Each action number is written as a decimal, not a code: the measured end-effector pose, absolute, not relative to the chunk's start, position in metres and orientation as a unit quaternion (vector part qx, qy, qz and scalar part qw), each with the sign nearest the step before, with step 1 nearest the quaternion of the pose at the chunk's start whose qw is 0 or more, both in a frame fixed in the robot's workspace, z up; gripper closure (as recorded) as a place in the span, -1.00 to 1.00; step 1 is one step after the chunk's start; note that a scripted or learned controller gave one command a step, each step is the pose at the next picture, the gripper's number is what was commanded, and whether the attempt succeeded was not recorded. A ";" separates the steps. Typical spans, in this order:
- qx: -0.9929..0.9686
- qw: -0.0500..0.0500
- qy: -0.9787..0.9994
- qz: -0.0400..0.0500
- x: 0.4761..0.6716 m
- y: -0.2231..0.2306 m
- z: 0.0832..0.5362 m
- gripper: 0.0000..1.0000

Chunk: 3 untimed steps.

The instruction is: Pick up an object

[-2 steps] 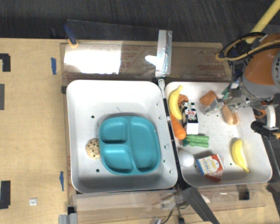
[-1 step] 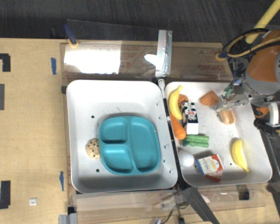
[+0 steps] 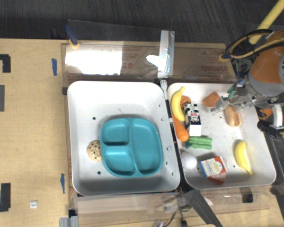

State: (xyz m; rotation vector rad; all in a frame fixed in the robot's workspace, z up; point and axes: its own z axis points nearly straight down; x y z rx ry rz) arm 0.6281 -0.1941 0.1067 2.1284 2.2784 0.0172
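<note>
Hovering gripper (image 3: 233, 100) over the right bin (image 3: 267, 171), grip state unreadable (cannot tell), bread roll (image 3: 233, 117) sits just below the tips, long axis running toward the near rim.

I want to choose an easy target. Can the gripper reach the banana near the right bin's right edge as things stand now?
Probably yes. The banana lies alone on bare bin floor, apart from the juice carton, and the gripper is over the same bin.

1. Arm (image 3: 270, 65) enters from right edge, orange band uppermost, wrist angled down-left.
2. Gripper (image 3: 229, 100) low over right bin's upper part; finger state not discernible.
</note>
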 end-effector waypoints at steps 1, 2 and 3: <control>0.675 0.005 0.738 0.003 0.670 -0.186 0.188 -1.00; 0.674 -0.006 0.739 0.003 0.620 -0.215 0.107 -1.00; 0.744 0.005 0.668 0.003 0.628 -0.223 0.208 -1.00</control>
